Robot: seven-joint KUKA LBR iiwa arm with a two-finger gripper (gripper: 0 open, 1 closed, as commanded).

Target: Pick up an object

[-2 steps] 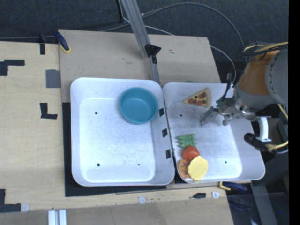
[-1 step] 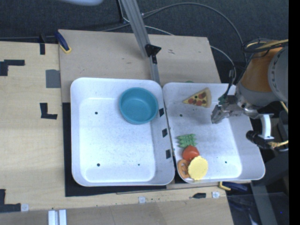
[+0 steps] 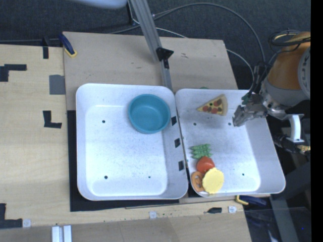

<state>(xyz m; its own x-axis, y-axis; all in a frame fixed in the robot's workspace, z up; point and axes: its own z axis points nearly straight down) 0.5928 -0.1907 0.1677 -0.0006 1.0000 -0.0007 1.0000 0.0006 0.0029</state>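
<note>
Two white bins (image 3: 126, 190) sit on the bench. Right of the pizza slice (image 3: 213, 106), the gripper (image 3: 241, 118) hangs, its jaws seemingly close together, nothing visibly between them.

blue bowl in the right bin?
No, the blue bowl sits in the left bin; the right bin holds the pizza slice and other toy food.
</note>
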